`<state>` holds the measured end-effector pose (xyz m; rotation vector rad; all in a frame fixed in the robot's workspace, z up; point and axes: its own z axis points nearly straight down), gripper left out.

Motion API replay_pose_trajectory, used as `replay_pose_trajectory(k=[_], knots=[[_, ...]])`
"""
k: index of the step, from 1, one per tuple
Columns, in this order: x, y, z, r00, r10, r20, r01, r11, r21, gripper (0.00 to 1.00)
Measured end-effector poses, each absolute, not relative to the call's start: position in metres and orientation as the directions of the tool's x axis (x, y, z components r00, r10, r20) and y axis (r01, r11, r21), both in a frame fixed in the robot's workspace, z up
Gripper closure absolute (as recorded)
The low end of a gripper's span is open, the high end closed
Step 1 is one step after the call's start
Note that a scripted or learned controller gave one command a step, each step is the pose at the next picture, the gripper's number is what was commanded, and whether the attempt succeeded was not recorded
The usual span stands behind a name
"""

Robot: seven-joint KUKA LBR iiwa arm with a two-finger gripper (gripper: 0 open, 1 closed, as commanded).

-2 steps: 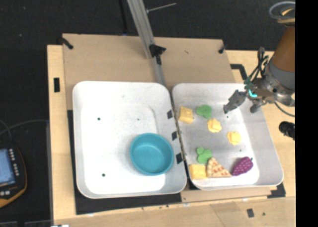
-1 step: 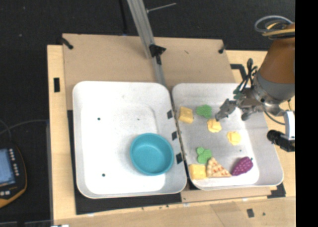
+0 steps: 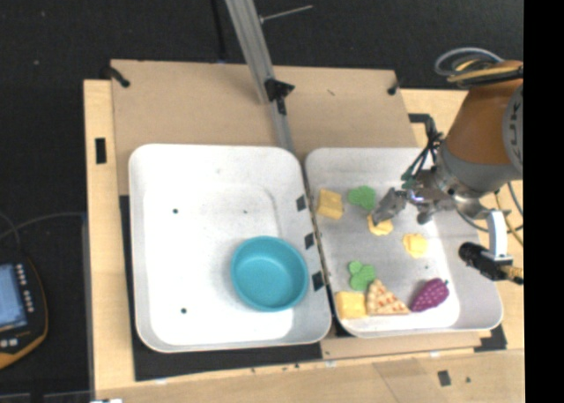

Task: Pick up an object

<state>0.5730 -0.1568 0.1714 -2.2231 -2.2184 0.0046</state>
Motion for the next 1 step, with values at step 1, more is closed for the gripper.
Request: replay_pose_trajectory(k=[1], knots=[[0.57, -0.1599, 0.1101, 0.001, 1.0, -0.001, 1.0, -0.001, -0.004, 0.0]])
